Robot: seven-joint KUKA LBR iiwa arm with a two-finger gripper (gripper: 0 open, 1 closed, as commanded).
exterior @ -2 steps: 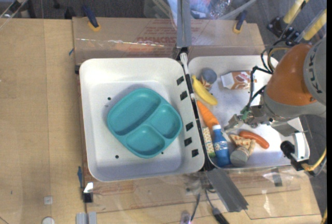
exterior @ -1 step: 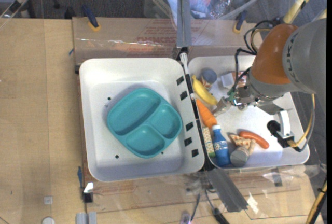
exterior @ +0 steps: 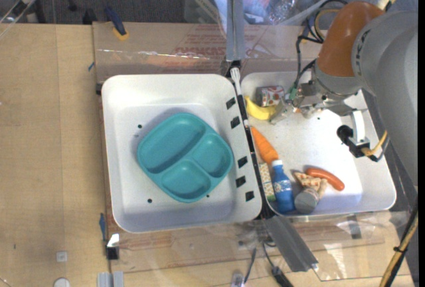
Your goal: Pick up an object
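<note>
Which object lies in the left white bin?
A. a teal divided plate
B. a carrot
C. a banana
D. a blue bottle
A: the teal divided plate lies by itself in the left bin, while the banana, the carrot and the blue bottle all lie in the right bin.

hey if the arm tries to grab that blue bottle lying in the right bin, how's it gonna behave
The blue bottle lies on its side against the right bin's left wall, so a nudge would probably roll it. Its rounded body looks smooth and may slip from a loose pinch. It seems small, likely light. The carrot and grey object crowd it, so neighbours may shift.
</note>
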